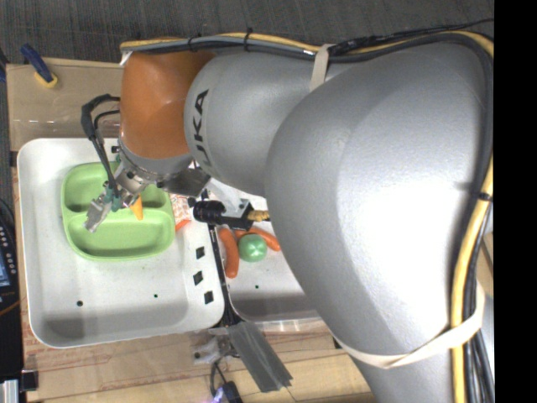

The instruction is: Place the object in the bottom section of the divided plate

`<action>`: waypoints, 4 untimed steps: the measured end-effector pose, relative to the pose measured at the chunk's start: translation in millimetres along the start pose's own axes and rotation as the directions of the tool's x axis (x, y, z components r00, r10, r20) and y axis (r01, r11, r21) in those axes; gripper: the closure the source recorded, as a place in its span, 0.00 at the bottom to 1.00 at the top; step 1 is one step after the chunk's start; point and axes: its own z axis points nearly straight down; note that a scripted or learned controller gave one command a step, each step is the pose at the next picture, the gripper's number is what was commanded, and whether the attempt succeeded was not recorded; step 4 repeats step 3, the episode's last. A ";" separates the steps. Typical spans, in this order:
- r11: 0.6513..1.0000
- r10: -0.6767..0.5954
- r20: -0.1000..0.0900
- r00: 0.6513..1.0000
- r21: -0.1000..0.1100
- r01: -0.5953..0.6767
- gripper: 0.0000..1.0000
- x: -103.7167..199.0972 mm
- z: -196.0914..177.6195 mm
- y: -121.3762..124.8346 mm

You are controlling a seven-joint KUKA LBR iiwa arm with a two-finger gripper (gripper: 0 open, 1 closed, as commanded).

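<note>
One green divided plate (117, 238), perhaps two orange pieces (229, 254) nearby

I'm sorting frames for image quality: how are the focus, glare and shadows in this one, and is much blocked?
In the camera view, the arm looms large and soft-edged, covering most of the right bin; the green plate and gripper look slightly blurred; lighting is even, without harsh glare; a faint shadow lies in the left bin's lower corner.
</note>
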 end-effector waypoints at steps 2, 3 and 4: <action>0.997 0.072 0.000 0.997 0.001 -0.072 0.00 14.5 -49.7 5.5; 0.997 0.072 0.000 0.997 0.001 -0.072 0.00 14.5 -49.6 5.5; 0.997 0.072 0.000 0.997 0.001 -0.072 0.00 14.5 -49.6 5.5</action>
